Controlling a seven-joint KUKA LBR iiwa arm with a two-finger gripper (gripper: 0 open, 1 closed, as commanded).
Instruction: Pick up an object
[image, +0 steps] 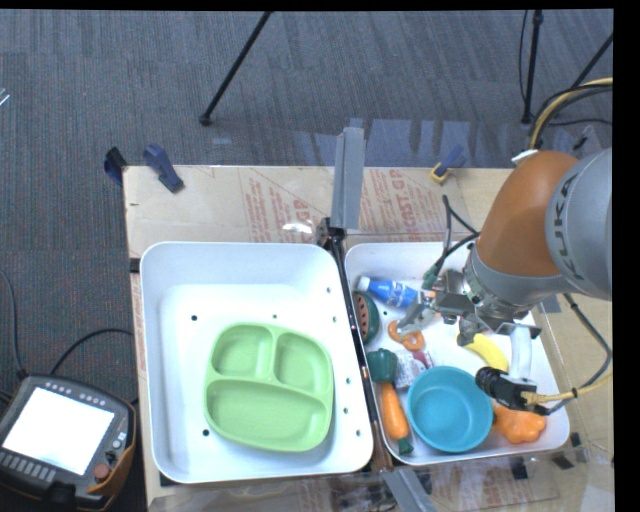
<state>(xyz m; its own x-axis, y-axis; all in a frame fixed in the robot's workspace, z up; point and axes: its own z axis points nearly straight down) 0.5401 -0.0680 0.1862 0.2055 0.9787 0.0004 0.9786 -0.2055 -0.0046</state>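
**Desk:** Start at the front edge. What lies nearest the lens?

**Photographer:** A handheld control pendant (62, 432) at lower left. Beyond it, the left bin (165, 300) holds a green divided plate (270, 385). In the right bin (555, 430), nearest first: a blue bowl (448, 408), an orange carrot (394, 413) just beside it, and an orange toy (520, 425) in the near right corner. Farther in lie a yellow banana (490, 350) and a blue-capped bottle (390, 292) by the far wall.

**Desk:** The risk?

**Photographer:** By my reading, clutter. The items crowd together, some touching, so closing fingers may strike a neighbour or nip two things at once; a rounded toy could squirt free. The bowl's rim also stands close to the likely descent.

**Desk:** And the arm?

**Photographer:** It reaches in from the right, orange band (530, 215) above the wrist, bent steeply down over the right bin. The gripper (448, 310) hangs above the bin's middle, near the banana and a small orange piece (407, 336). Whether the tool is spread or clenched, I cannot tell; nothing is visibly caught in it. Every candidate object lies in the bin.
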